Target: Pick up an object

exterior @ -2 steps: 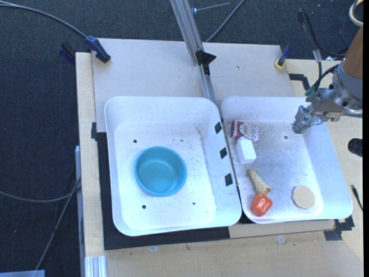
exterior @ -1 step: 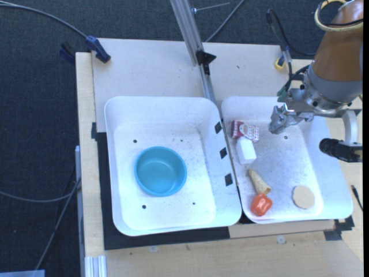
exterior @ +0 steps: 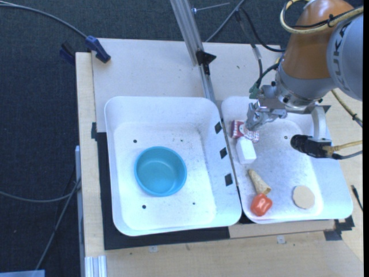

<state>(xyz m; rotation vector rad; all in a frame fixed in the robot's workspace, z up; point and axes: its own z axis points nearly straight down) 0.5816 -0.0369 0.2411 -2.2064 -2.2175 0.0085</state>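
Claw (exterior: 253, 122) hovers just above red-white packet (exterior: 238, 130).

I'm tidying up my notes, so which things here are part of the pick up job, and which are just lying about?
Job: gripper, red and white packet, white block, cone, red pepper, tan disc.
Lying about: blue bowl, blue clamp.

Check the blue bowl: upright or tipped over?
Upright. The blue bowl shows its open mouth and inner floor, sitting flat in the left bin.
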